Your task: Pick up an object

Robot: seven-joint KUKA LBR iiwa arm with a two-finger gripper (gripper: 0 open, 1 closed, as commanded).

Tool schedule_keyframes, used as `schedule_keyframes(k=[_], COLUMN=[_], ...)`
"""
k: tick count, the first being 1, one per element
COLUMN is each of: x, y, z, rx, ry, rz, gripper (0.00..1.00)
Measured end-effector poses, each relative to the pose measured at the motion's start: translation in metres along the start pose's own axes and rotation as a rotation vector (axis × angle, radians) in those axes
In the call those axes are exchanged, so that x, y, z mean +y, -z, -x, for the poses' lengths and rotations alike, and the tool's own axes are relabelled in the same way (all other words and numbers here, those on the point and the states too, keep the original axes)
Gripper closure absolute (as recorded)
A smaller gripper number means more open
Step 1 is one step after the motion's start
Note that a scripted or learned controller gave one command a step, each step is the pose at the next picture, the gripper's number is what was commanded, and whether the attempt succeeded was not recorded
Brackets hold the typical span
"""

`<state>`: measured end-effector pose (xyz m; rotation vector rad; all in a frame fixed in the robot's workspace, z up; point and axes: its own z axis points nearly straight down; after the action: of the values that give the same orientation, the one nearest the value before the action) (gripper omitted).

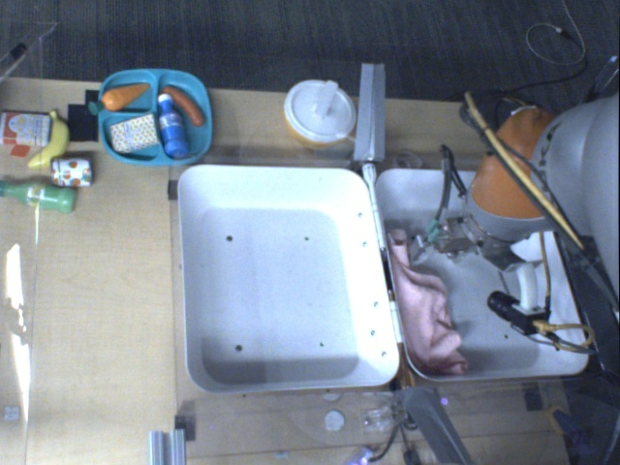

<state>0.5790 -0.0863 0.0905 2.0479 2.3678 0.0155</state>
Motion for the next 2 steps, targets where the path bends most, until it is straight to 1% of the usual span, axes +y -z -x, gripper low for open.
schedule_keyframes(k=[1,2], x=[-0.038,-0.092], y=[0.001,0.022], z=[0.011,0.008], rx=[-0.002,0.001], ry=[0.193,0.088], rz=[0.002,-0.009], gripper=[0.00,0.00])
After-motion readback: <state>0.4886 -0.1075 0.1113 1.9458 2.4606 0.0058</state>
